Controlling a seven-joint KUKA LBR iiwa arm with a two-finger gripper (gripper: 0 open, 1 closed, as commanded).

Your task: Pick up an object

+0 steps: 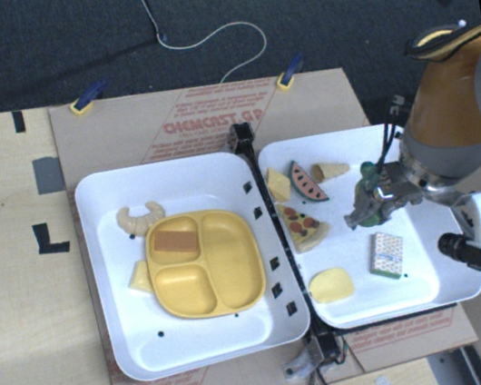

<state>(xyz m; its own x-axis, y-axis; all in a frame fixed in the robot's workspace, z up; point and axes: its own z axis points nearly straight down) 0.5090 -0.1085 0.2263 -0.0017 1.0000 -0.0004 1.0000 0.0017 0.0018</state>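
Lowest in the frame, a pale yellow round slice (332, 285) lies in the right bin (424, 293), with a speckled green-edged sponge (387, 255) just right of it. Above the sponge the gripper (366, 214) hangs over the bin floor; whether its fingers are wide or narrow I cannot tell. A pizza slice (302, 225), a watermelon wedge (307, 182) and a cone (333, 171) lie toward upper centre. At left, a yellow divided plate (205, 262) sits in the left bin (129, 345).

End effector (365, 211) above right bin (424, 291)
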